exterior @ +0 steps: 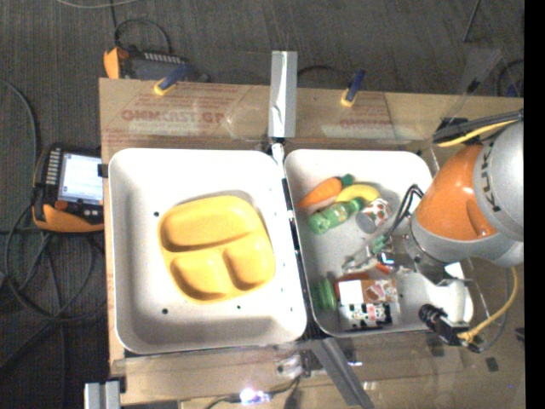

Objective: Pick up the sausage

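Right bin (409, 162): tool (379, 258) low near its middle, hold not discernible. Sausage (358, 274) just beside tool, above cartons (368, 303). Carrot (324, 191), banana (358, 193) at far edge. Left bin (136, 228): yellow tray (217, 245).

Yellow divided tray (220, 247) in left bin (128, 228), toy food crowding right bin (417, 162), arm (464, 207) over right bin

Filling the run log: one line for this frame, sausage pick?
arm: over right bin | gripper: low among the toys, fingers unclear | sausage: not identifiable | carrot, banana: right bin, far end | yellow tray: left bin
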Robot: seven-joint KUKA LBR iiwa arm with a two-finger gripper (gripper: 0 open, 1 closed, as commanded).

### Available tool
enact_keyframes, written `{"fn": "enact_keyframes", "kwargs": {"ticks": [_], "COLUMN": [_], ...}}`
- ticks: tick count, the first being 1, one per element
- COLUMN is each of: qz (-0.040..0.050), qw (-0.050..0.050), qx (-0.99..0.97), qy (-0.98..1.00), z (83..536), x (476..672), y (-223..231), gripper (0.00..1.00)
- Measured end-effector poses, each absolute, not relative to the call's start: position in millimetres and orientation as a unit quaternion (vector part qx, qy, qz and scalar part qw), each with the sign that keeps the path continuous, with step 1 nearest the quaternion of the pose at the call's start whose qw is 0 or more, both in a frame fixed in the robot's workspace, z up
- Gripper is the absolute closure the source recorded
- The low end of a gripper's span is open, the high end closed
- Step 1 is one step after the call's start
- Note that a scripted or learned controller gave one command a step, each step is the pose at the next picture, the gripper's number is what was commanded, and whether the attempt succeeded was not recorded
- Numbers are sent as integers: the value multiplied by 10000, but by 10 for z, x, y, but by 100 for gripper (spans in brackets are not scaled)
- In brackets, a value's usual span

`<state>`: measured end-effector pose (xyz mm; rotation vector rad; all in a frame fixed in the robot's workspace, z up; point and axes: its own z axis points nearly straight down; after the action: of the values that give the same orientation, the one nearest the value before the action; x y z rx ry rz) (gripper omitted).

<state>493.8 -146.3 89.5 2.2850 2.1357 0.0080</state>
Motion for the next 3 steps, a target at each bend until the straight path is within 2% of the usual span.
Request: {"fn": "enact_keyframes", "kwargs": {"ticks": [1, 2, 3], "qz": [-16, -31, 14], "qw": [-29, -21, 67], "qx": [7238, 7930, 7402], "qy": [6900, 6091, 6724], "z": [1273, 1280, 889], "x": [4830, 5252, 4869], "y": [-1153, -1640, -1193], "gripper": [0, 0, 0]}}
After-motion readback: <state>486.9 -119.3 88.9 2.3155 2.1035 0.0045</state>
